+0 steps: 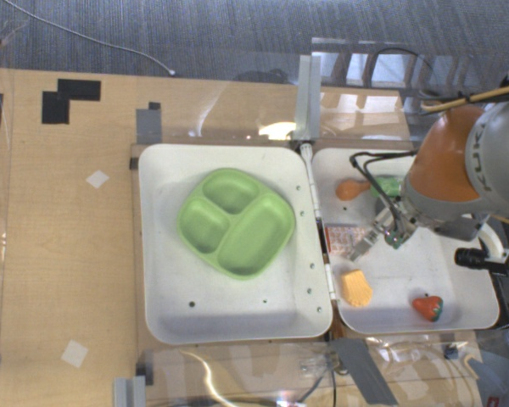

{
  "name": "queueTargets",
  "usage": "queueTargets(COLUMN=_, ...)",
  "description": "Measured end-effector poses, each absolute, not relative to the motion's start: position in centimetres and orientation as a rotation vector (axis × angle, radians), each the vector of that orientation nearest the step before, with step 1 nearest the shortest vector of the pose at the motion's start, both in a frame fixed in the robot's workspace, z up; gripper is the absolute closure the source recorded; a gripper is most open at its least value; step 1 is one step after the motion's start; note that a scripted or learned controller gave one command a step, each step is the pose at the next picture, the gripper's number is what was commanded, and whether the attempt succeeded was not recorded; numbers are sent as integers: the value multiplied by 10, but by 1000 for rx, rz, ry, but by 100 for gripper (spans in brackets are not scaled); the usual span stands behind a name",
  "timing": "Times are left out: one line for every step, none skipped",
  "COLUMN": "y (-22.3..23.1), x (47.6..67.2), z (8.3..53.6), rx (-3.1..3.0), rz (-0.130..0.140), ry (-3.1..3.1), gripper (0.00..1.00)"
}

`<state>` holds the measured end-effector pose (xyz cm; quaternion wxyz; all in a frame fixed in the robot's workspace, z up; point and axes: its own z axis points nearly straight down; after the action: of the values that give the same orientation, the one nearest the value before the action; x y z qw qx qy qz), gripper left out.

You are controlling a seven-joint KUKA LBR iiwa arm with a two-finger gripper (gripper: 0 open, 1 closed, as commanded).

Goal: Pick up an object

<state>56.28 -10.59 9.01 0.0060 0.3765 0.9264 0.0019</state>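
Note:
The right bin (pixel 471 299) holds several small items: an orange rounded piece (pixel 350 190) at the back left, a flat packet with red print (pixel 343 239) against the left wall, a yellow block (pixel 356 287) near the front, and a red strawberry-like piece (pixel 428 307) at the front right. Something green (pixel 392 185) shows partly behind the wrist. My gripper (pixel 382 237) hangs low over the bin's middle, just right of the printed packet and above the yellow block. I see nothing held in it.
The left bin (pixel 165 303) carries a green three-compartment plate (pixel 236 221). A raised divider (pixel 318 227) separates the two bins. The grey arm with its orange band (pixel 445 159) covers the right bin's back right part. Black cables (pixel 369 164) loop near the wrist.

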Motion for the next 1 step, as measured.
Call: queueTargets(y=-106, x=567, z=104, rx=1163, rz=8, ry=2888, gripper=100)
